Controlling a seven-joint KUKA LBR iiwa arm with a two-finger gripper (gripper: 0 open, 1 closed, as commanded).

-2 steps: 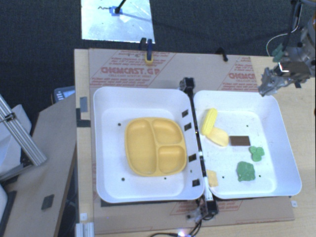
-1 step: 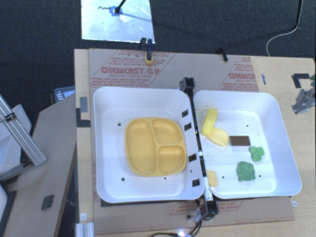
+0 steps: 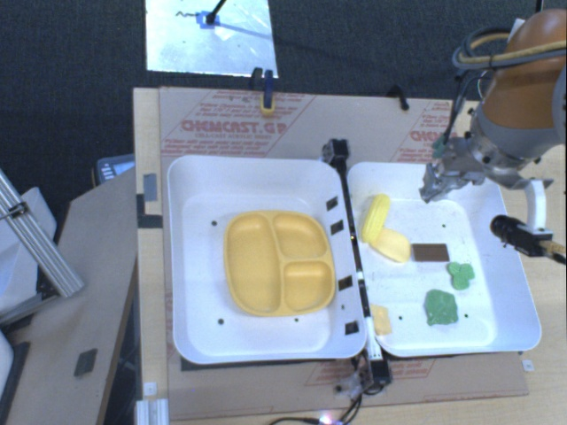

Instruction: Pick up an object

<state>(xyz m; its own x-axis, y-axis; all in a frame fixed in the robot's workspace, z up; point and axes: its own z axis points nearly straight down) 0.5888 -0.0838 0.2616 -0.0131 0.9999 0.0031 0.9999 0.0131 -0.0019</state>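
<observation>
Dark carpet floor, cardboard-topped bench (image 3: 232,122) with two shallow white bins side by side; a shiny metal sheet (image 3: 211,23) lies on the floor beyond.

Gripper (image 3: 434,187) hangs over the far part of the right bin (image 3: 507,326), near its back wall — I can't tell its state from this angle, and nothing visibly sits in it.

Key relation: everything pickable lies nearer the camera and to the left of the gripper.
- Corn cob (image 3: 376,216) is closest, just left and a bit nearer; long axis runs roughly far-to-near, tilted slightly.
- Pale yellow lump (image 3: 392,245) touches the cob's near end, axis slanting right.
- Brown block (image 3: 431,253) just right of the lump, long axis left-right, almost straight below the gripper in the picture.
- Small green piece (image 3: 461,275) and larger green piece (image 3: 440,307) further toward the near edge, close together but apart.
- Small yellow cube-like bit (image 3: 381,320) sits at the bin's near-left edge by the divider.

Left bin (image 3: 190,237) holds one yellow divided plate (image 3: 277,263) — three compartments, nothing in them.

Judgement: the cob or the brown block is the short move — shift toward the near side, then descend. The cob and lump touching could spoil a clean pinch; the block stands freer.
</observation>
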